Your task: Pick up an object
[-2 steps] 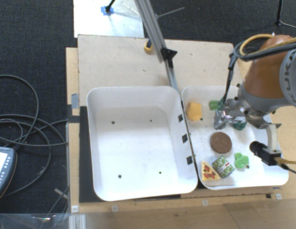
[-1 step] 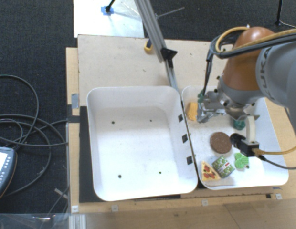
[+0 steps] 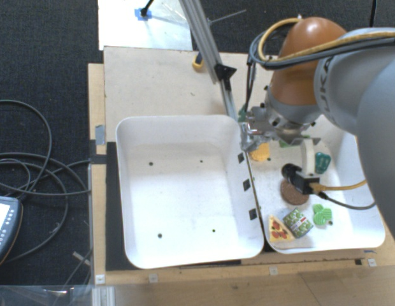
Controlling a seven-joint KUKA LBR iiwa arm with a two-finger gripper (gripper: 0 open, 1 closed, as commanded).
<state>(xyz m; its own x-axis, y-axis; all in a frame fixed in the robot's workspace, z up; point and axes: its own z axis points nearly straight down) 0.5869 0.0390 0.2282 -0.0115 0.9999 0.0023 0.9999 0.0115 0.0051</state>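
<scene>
A grey robot arm with an orange band reaches in low over the right-hand shallow white bin [image 3: 353, 225]. Its gripper [image 3: 253, 139] is down in the bin's far corner, close against the wall beside the left-hand shallow white bin [image 3: 185, 190]. Whether the jaws are open or closed cannot be told, because the wrist hides them. A small yellow-orange lump [image 3: 262, 152] lies just beside the gripper and looks the likeliest target; nothing is visibly held.

The risk, as I judge it, is the wall. This near it, the gripper may catch the rim, or nudge the lump into the corner rather than close around it.

A flat brown round disc [image 3: 293, 194], a teal piece [image 3: 322, 162], a small green piece [image 3: 323, 214] and a yellow-and-red wedge [image 3: 279, 229] sit apart from the lump. Open room lies toward the bin's middle and straight up.
</scene>
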